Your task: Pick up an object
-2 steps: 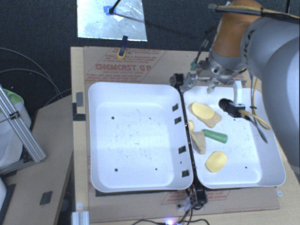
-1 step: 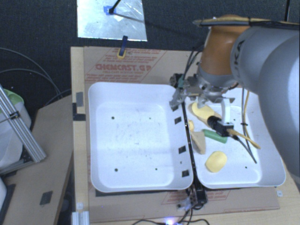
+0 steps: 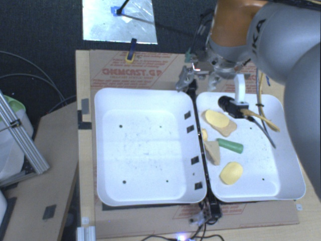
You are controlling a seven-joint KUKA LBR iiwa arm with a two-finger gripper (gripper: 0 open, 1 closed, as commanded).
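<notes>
Resting in right bin (image 3: 261, 167), green cylinder (image 3: 230, 145) lies well apart from pincer (image 3: 200, 79).

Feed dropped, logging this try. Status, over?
Gripper at far rim where left bin meets right bin. Green cylinder, tan wedge, far yellow piece, near yellow piece lie in right bin. Cylinder touches wedge.

Red print on the brown cardboard sheet (image 3: 131, 72) under the bins, upper centre of the frame, just above the left bin (image 3: 145, 149): "CHEMCAST", followed by what looks like "G P"; those last letters are unsure. More red print on the same sheet at the lower centre, along the bottom edge, is too small and too covered to read. Dark letters on the grey arm (image 3: 281, 39), upper right: partial "KA", the rest lost around the curve.
</notes>
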